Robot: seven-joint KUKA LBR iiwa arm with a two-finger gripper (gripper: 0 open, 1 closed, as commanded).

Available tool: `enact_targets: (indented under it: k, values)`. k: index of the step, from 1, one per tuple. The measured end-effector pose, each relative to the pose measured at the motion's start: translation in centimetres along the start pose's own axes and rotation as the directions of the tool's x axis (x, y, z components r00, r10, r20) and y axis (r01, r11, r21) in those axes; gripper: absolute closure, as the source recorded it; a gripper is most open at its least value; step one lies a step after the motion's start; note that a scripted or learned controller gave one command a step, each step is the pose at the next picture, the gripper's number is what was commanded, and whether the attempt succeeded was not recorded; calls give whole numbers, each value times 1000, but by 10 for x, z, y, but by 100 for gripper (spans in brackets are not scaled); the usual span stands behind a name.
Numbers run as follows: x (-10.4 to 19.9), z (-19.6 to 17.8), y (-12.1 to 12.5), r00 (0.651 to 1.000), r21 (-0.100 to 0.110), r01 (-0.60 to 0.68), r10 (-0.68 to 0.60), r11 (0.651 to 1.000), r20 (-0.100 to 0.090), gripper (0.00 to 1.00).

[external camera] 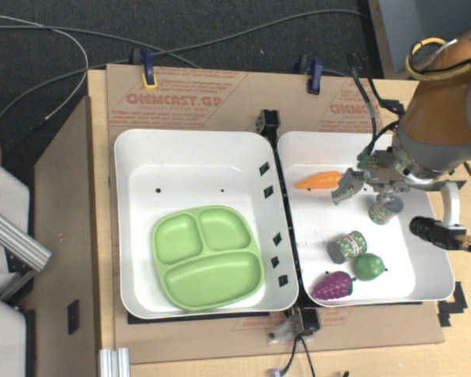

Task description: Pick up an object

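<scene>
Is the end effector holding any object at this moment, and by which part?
It cannot be told. The end effector is over the right bin, next to the toy carrot, but no object shows between its fingers.

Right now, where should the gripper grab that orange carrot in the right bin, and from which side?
Probably across the carrot at its thick middle, coming straight down from above. It lies flat, pointing left-right on the right bin floor, so fingers closing across its narrow width should fit. The gripper is at its right end, and the space around the middle looks open.

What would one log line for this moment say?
gripper: over right bin, beside toy carrot | unheld: can, green fruit, purple grapes
</scene>
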State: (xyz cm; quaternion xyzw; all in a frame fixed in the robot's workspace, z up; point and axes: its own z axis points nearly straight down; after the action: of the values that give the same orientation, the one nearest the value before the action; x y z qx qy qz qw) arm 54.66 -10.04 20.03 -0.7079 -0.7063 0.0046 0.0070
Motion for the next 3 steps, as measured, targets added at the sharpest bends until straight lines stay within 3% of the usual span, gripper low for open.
enact_targets:
  k: [1, 3]
  values:
    - [0, -8, 3, 1000, -15, 3, -3, 1000, 2, 0]
    - [0, 109, 2, 1000, -9, 2, -2, 1000, 1, 0]
